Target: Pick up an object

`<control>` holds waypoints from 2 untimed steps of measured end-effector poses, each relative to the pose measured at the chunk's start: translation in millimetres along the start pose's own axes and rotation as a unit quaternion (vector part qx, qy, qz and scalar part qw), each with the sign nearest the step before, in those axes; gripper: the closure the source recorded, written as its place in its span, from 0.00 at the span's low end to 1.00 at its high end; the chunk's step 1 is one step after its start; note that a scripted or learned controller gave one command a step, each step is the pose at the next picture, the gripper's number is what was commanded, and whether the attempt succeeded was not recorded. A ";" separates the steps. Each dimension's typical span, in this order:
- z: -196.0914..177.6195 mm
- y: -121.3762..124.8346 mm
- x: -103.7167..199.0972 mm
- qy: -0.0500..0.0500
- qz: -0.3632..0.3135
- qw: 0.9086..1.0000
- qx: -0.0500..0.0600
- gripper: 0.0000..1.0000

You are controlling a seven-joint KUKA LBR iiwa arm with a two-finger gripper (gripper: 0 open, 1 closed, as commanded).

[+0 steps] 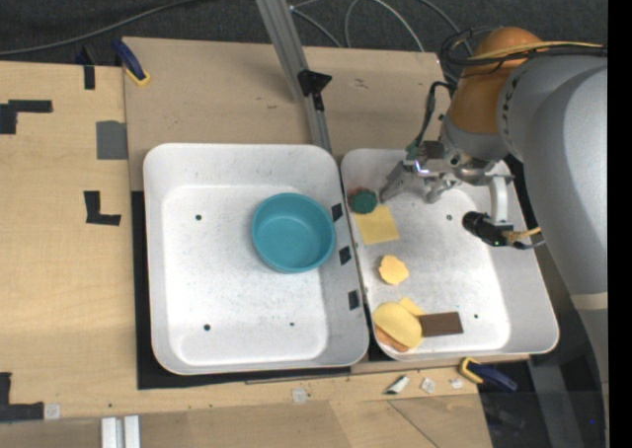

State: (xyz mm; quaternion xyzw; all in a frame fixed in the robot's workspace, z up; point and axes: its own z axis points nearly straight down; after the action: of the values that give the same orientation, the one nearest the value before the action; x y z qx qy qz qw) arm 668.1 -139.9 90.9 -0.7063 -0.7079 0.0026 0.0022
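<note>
Now gripper (395,183) low in right bin (513,328), near green object (364,201); jaws' state unclear; blue bowl (291,231) in left bin (178,268).

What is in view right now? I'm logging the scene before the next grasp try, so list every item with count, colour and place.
Bins: 2, white, side by side on the bench.
Bowl: 1, blue, left bin, toward its right side.
Round piece: 1, dark green, right bin, upper left corner.
Flat square: 1, pale yellow, right bin, just below the green piece.
Small lump: 1, yellow, right bin, left middle.
Larger piece: 1, yellow, right bin, lower left.
Block: 1, brown, beside the larger yellow piece.
Clamps: 2, blue and yellow, bench corners.
Gripper: 1, grey, above the right bin's upper part, near the green piece.
</note>
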 end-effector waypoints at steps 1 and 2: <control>-14.2 1.7 0.5 0.000 -0.001 1.000 -0.002 1.00; -56.8 2.7 1.6 0.000 0.000 1.000 -0.005 1.00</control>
State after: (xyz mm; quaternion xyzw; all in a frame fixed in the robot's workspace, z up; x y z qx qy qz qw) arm 671.2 -138.3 147.6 -0.7064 -0.7078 -0.0010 -0.0014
